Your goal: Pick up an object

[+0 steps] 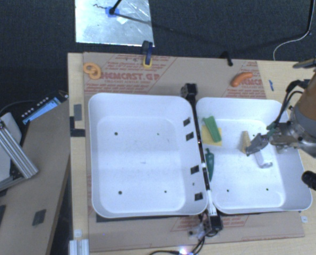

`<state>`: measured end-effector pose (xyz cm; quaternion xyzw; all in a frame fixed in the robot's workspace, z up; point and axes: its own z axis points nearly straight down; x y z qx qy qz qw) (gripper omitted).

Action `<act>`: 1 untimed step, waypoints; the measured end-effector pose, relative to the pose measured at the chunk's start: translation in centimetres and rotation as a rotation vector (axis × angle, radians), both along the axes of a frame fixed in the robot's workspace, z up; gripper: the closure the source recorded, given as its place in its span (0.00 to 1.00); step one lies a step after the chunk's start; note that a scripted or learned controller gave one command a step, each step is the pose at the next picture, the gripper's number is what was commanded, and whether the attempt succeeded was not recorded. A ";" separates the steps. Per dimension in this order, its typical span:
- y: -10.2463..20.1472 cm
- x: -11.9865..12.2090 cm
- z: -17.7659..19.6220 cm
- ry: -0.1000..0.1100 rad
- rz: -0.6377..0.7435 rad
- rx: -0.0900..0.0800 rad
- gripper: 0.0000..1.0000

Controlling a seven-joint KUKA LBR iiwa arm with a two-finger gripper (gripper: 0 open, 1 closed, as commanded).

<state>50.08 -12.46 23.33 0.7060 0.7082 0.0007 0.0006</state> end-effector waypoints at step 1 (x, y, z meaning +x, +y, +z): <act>0.0 0.1 1.1 -0.004 0.003 -0.001 1.00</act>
